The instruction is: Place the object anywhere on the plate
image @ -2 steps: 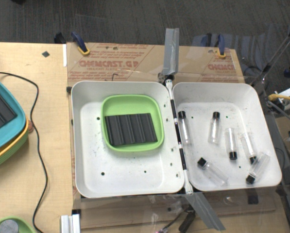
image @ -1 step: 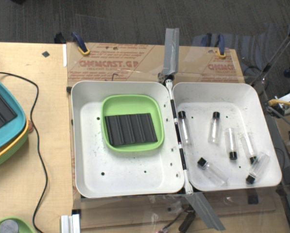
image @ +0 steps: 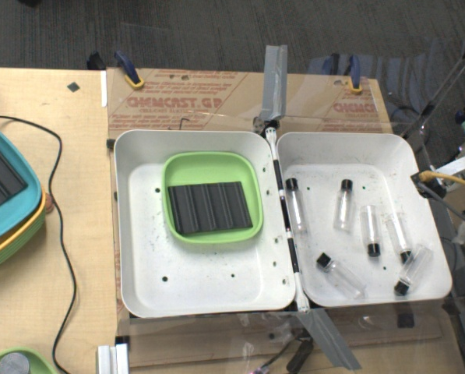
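A green square plate (image: 213,162) sits in the upper middle of the left white bin (image: 139,287). A dark grey ridged slab (image: 210,208) lies flat on the plate and covers most of its floor. Several clear vials with black caps lie scattered in the right white bin (image: 310,287). One vial (image: 294,206) rests along that bin's left wall, another (image: 343,202) lies near its middle, and a third (image: 413,269) is at its lower right.
Stacked teal and yellow bowls (image: 10,209) stand on the wooden bench at far left, with a black cable (image: 63,232) running past them. Cardboard (image: 185,100) with clamps lies behind the bins. A grey metal post (image: 275,84) rises at the seam between the bins.
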You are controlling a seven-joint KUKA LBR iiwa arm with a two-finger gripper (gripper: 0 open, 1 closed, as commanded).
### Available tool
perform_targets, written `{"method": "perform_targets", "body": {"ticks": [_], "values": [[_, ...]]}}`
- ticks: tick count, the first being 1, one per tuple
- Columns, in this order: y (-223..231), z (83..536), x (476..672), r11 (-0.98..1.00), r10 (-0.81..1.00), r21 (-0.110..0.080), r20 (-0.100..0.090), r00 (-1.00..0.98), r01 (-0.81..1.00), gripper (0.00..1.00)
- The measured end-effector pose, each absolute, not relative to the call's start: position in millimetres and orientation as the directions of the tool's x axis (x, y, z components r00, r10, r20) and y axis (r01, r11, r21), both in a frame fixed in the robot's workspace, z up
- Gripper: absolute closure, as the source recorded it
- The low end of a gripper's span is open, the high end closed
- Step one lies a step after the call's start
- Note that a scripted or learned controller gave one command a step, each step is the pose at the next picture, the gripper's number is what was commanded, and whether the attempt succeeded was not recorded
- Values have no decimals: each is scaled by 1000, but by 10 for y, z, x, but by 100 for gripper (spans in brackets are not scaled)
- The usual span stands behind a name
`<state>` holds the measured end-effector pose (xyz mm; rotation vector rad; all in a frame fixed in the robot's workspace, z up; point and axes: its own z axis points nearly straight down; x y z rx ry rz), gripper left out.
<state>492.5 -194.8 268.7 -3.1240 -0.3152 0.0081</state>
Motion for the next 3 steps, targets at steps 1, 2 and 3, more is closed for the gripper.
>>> {"method": "perform_targets", "body": {"ticks": [1, 2, 3], "values": [[-2224, 2567, 4949, -980, 197, -2, -6, 980, 197, 0], [-2042, 2534, 4769, -980, 197, -2, -6, 980, 197, 0], [-2223, 2472, 4769, -980, 197, -2, -6, 980, 197, 0]]}}
